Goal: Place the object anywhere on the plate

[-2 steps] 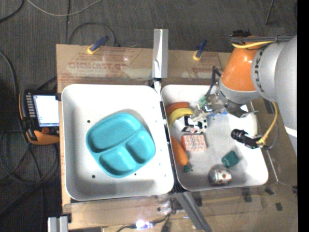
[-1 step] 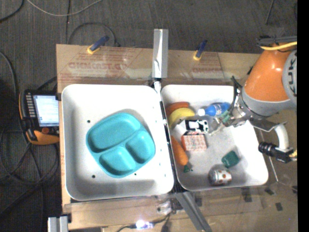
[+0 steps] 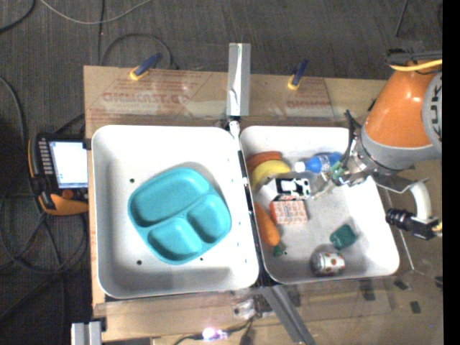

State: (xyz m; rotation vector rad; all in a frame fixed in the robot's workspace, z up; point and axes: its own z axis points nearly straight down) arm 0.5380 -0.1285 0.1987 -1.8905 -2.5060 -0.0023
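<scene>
The bench (image 3: 144,92) is carrying two white bins, and the arm (image 3: 402,121) is reaching over the right bin (image 3: 374,257), presumably to pick something there. The teal plate (image 3: 180,214) is lying in the left bin (image 3: 108,264), well off to the left of the end effector (image 3: 338,172), waiting as the target. Just left of the end effector a black-and-white object (image 3: 293,187) and a yellow item (image 3: 267,169) are sitting (which one it wants is unclear). Whether its fingers are apart or together, I cannot tell.
</scene>
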